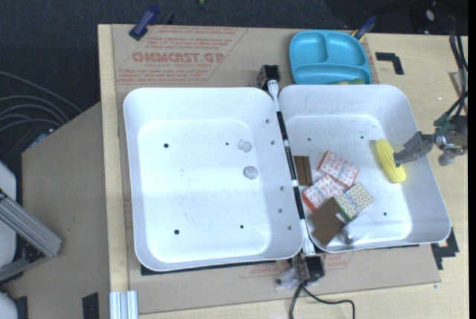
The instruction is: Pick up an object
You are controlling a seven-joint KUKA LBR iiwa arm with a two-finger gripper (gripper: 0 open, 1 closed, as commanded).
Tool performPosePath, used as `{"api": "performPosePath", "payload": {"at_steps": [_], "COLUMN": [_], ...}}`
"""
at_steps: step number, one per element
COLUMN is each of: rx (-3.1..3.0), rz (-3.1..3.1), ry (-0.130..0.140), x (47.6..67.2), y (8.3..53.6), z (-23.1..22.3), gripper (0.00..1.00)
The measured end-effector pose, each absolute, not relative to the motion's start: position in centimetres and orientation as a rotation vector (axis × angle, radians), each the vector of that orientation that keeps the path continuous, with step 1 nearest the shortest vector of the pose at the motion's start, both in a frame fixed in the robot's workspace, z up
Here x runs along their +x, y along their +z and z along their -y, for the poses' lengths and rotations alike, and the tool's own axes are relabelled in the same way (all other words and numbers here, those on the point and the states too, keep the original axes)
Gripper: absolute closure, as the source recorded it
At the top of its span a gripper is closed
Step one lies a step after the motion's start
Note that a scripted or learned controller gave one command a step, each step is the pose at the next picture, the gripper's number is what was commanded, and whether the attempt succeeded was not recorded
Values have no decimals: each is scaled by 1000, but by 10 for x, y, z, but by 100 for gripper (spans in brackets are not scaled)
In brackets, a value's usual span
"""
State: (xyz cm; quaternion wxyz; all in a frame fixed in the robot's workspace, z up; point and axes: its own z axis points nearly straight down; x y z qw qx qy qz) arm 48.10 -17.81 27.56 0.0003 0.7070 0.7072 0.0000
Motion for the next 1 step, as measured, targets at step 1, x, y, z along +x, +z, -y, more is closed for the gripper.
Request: {"api": "performPosePath", "payload": {"at_steps": [1], "rx": [2225], "rz": [-2224], "ry": [-3], "x": [500], "y": [94], "z": [212], "gripper": [0]}}
